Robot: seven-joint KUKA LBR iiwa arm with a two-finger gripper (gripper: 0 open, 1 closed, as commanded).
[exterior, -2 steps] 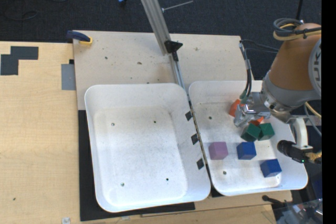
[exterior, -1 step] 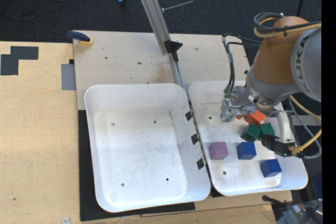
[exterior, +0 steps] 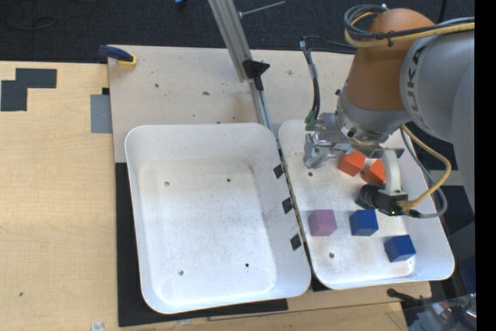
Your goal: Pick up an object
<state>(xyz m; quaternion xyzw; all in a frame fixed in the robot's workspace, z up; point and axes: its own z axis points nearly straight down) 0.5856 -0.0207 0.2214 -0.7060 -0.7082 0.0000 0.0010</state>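
Hand (exterior: 316, 153) low over right bin (exterior: 434, 263), finger state unclear, orange block (exterior: 352, 163) just beside it

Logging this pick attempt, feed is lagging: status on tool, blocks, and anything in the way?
Tool low in right white bin, fingers unreadable. Orange block beside it, not seen gripped. Purple cube and two blue cubes loose nearer the front. Nothing blocking.
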